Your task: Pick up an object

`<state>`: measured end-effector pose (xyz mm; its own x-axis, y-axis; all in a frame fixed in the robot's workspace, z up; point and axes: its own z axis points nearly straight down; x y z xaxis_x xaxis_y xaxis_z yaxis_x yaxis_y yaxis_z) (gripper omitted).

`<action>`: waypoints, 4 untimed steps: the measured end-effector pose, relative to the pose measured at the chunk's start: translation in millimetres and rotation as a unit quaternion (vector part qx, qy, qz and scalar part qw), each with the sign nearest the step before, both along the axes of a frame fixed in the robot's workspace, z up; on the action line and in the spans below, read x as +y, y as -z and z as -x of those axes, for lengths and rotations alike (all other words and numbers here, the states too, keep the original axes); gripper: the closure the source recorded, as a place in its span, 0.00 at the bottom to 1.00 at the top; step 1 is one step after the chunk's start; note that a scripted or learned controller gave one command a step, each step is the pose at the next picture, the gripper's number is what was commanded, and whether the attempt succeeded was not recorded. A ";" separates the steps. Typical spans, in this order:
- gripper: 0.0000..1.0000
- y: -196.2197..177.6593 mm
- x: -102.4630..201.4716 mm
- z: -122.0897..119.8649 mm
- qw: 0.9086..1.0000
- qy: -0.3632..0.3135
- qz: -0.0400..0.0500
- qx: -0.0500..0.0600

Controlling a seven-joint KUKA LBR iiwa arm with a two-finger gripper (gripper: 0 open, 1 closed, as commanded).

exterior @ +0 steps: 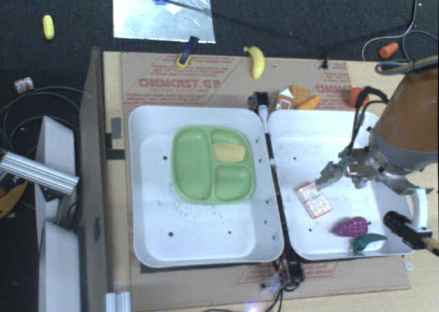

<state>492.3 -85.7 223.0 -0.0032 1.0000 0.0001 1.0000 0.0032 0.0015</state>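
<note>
Gripper hangs low over the right bin, tip just above the small red-and-white packet; whether it is apart or closed I cannot tell. Packet lies flat, probably the target, being nearest. Purple grape bunch sits further toward the bin's near edge. Green tray occupies the left bin.

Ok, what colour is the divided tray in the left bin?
Light green; the divided tray shows clearly in the camera view, with a pale yellow item in one compartment.
</note>
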 end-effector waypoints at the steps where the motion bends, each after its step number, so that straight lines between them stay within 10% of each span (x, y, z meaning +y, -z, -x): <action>1: 0.00 135.9 0.0 4.5 1.000 0.001 0.003 -0.003; 2: 0.00 21.8 -94.4 -110.5 1.000 0.001 0.006 -0.011; 4: 0.00 140.0 -0.9 -34.4 1.000 0.001 -0.001 0.002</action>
